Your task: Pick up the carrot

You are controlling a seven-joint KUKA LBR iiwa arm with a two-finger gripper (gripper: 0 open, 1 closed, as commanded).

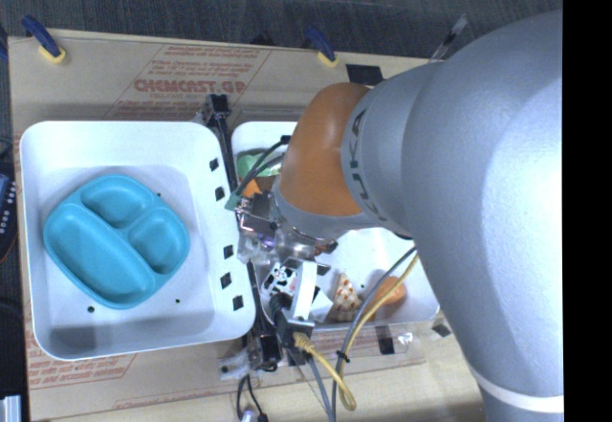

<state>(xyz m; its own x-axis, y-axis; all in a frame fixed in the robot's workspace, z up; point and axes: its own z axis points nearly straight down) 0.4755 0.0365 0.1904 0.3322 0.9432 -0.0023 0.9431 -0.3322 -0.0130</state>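
Observation:
A small orange piece with a green end point(251, 183) peeks out at the left wall of the right bin point(256, 135); it looks like the carrot, and the arm hides most of it. My gripper point(254, 222) hangs just below the orange wrist band, low over the left side of the right bin and right beside that orange piece. The wrist covers the spot where the gripper meets the bin floor, so whether it touches the carrot cannot be told.
The left bin point(57, 248) holds a blue divided plate point(115, 236). At the right bin's front lie a brown-and-white shell-like item point(345, 295) and a rounded orange-tan item point(392, 293). The grey arm covers most of the right bin.

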